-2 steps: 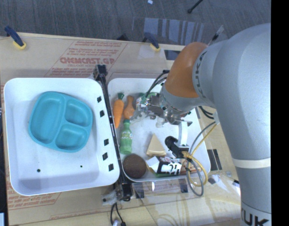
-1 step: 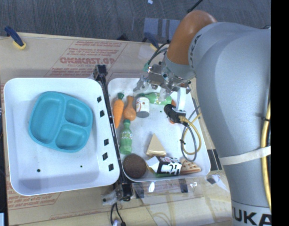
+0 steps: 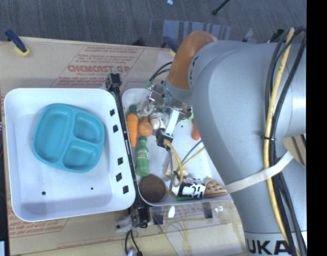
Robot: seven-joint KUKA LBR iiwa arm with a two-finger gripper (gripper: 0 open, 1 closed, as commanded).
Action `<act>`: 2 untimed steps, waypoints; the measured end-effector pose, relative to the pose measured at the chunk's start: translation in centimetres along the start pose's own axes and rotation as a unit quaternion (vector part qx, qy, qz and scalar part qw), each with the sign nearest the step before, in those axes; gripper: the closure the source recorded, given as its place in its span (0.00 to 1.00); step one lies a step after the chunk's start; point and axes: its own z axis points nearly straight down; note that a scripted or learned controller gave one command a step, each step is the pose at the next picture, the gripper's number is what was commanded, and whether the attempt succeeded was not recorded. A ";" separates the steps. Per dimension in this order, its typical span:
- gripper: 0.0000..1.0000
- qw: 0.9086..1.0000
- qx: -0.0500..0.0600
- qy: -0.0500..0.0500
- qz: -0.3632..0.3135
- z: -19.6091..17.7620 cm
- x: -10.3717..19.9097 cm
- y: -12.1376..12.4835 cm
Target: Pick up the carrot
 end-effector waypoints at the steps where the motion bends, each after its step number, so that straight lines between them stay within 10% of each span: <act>1: 0.00 1.000 -0.004 0.005 -0.013 -10.4 0.8 -10.5; 2: 0.00 1.000 -0.002 0.003 0.003 -10.1 1.4 -5.9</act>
